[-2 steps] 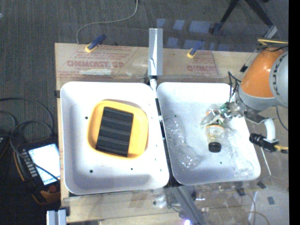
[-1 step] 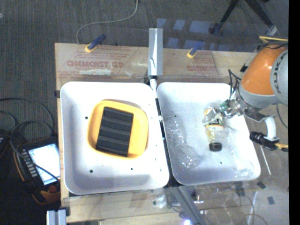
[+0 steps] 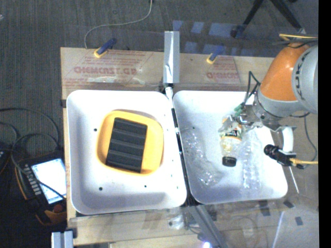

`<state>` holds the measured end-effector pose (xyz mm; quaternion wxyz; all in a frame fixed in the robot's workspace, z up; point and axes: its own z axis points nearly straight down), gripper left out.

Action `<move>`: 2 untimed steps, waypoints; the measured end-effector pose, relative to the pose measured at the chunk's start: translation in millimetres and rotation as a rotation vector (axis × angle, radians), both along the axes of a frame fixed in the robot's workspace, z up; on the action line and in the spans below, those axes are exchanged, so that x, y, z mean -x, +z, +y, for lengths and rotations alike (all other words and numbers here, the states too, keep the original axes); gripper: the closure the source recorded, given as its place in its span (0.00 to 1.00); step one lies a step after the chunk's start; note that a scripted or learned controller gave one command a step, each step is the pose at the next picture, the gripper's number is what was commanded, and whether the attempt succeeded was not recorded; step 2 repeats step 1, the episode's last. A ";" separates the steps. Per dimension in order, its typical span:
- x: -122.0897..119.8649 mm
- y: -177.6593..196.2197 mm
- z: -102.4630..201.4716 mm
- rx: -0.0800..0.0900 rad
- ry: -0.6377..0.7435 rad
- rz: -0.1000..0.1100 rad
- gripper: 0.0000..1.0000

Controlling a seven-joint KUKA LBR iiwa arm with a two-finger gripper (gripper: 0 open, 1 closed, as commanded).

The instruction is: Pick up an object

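In the right bin [image 3: 196,107] a small clear bottle [image 3: 229,144] with a yellowish label and a black cap lies on its side, cap toward the front. My gripper [image 3: 240,115] hangs low over the bottle's far end, under the orange band of the arm [image 3: 282,81]. Whether it touches the bottle I cannot tell. A clear plastic bottle [image 3: 251,161] lies just right of the small one. Crumpled clear plastic [image 3: 199,156] lies at the bin's left side. In the left bin [image 3: 77,138] sits a yellow block with a black ribbed top [image 3: 128,143].
A metal divider post [image 3: 169,61] stands at the back between the bins. Blue-and-yellow clamps [image 3: 104,47] hold the board behind them. A black fitting with a cable [image 3: 276,153] sticks out from the arm over the right bin's right edge.
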<state>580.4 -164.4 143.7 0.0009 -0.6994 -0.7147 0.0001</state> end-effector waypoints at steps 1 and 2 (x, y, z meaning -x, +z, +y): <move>-43.5 52.4 55.2 0.003 -0.039 0.001 1.00; -43.5 52.4 55.2 0.003 -0.039 0.001 1.00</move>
